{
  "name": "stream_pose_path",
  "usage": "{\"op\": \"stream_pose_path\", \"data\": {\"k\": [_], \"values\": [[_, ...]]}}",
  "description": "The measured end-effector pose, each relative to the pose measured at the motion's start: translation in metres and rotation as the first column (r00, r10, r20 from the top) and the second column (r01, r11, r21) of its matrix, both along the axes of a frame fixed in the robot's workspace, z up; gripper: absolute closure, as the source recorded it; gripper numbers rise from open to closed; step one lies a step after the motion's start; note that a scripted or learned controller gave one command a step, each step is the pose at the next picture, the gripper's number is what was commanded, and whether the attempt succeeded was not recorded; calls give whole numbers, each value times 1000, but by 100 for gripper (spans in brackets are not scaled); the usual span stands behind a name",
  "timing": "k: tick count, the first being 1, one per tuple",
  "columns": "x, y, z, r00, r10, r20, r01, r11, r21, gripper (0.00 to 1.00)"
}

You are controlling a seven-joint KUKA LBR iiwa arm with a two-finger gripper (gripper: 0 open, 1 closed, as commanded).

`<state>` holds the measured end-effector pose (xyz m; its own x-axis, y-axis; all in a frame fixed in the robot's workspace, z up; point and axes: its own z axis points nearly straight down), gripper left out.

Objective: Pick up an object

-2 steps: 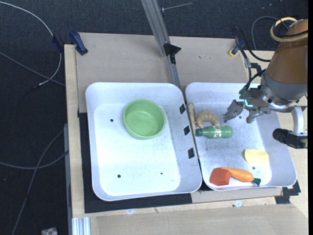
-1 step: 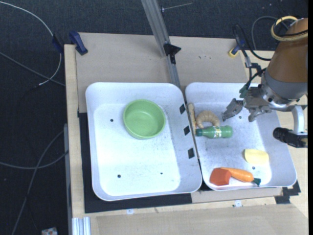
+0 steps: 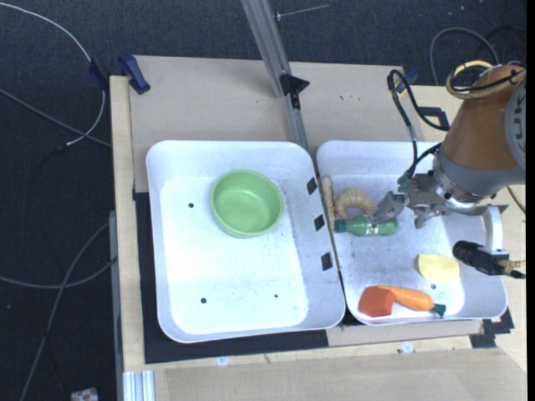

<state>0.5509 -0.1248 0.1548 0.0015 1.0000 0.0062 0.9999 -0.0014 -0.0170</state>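
Observation:
My gripper (image 3: 405, 214) hangs low over the right bin (image 3: 368, 159), near its middle, with its two grey fingers spread open and nothing between them. The left fingertip (image 3: 387, 211) is at the right end of a small green bottle-like object (image 3: 366, 227) that lies flat. Just behind that is a tan curved piece (image 3: 351, 200). Nearer the front lie a pale yellow object (image 3: 438, 266), a red-orange block (image 3: 378, 301) and a carrot (image 3: 411, 298) with a green tip.
The left bin (image 3: 184, 257) holds a light green bowl (image 3: 246, 202) toward its back. A metal pole (image 3: 272, 36) slants down to the gap between the bins. A black cable fitting (image 3: 476, 257) hangs off the wrist over the right bin's right side.

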Motion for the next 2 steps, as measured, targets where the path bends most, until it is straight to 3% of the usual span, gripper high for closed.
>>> {"op": "stream_pose_path", "data": {"k": [1,2], "values": [[-2,1,-55,1000,1,-1,-1,1000,1,0],[1,2,-38,1000,0,11,0,1000,1,100]]}}
